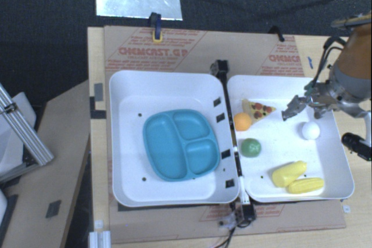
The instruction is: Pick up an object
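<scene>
Currently no pick yet: gripper (pixel 292 110) hovers over the right bin (pixel 343 183), holding nothing I can see; can't tell how wide it's set. Nearest candidates: white ball (pixel 310 130) just beside it, pizza slice (pixel 258 108) to its other side.

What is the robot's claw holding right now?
Nothing. The gripper hangs above the right bin, between the pizza slice and the white ball.

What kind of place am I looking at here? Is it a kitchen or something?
Probably a robot test bench, not a kitchen. A grey arm with a two-finger gripper reaches over two shallow white plastic bins; one holds a blue divided plate, the other small toy foods like a pizza slice.
</scene>
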Motion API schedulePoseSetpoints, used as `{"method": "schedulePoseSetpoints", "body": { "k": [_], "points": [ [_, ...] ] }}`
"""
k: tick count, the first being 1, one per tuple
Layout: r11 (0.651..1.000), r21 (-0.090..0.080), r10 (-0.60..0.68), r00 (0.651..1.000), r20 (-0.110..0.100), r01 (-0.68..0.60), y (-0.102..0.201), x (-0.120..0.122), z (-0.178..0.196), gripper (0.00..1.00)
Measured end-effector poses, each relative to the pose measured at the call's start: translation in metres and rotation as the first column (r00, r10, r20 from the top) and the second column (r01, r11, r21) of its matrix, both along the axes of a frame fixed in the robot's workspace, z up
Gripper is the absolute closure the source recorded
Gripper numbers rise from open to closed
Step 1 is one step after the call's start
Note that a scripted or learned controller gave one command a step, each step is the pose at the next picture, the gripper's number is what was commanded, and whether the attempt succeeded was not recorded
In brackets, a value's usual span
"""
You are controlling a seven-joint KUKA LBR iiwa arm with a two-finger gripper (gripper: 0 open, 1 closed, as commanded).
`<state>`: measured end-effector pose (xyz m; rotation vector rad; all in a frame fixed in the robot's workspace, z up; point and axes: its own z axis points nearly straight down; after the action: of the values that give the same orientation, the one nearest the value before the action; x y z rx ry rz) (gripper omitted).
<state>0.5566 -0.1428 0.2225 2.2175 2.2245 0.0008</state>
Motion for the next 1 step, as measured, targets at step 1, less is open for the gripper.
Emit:
{"method": "schedulePoseSetpoints", "body": {
  "k": [1],
  "points": [
    [1.0,0.0,-0.002,1.0,-0.002,0.002,-0.0057,0.0019,-0.0431,0.0]
  ]
}}
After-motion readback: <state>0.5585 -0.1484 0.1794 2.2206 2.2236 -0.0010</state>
